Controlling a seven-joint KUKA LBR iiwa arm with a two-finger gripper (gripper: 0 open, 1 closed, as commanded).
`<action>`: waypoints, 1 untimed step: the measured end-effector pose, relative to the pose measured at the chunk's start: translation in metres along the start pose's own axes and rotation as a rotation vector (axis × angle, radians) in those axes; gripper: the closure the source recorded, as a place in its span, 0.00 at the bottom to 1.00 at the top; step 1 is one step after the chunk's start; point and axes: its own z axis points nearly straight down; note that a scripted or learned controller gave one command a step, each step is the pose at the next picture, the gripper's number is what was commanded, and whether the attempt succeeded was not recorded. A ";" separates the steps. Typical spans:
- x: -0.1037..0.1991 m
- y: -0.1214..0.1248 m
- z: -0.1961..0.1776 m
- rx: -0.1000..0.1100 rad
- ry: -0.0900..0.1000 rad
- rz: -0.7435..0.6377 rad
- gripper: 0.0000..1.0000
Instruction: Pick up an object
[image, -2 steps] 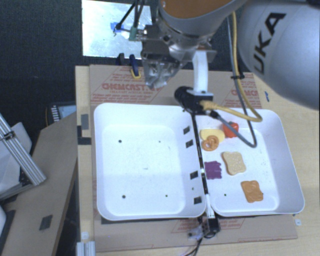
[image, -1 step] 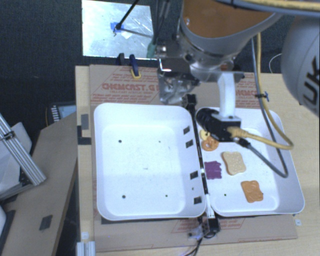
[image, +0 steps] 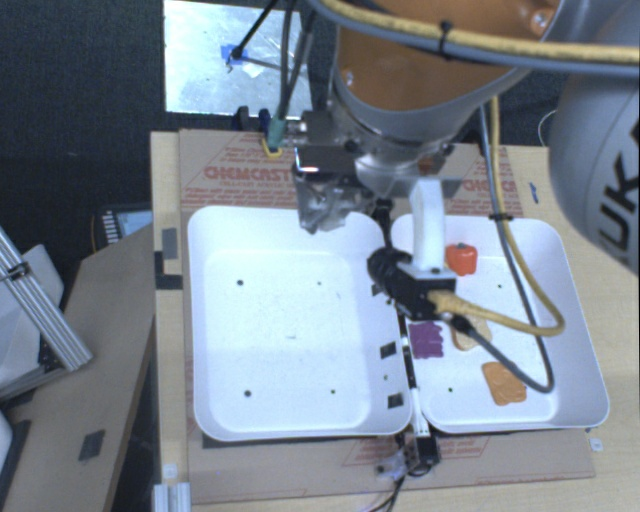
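Since pickings like the purple block (image: 427, 340) lie in the right bin (image: 560, 300), the gripper (image: 325, 208), grip unreadable, looks misplaced leftward.

One camera is fixed above the bench (image: 168, 340), facing down at a slant. The left bin (image: 280, 340) and the right bin (image: 560, 300) lie side by side across the middle of its frame, with the bench's far edge toward the top. The arm (image: 420, 60) reaches in from the right, near the lens and large, its pincer (image: 325, 212) over the left bin's far rim.
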 end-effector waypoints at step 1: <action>-0.002 0.001 0.114 0.009 -0.007 0.006 1.00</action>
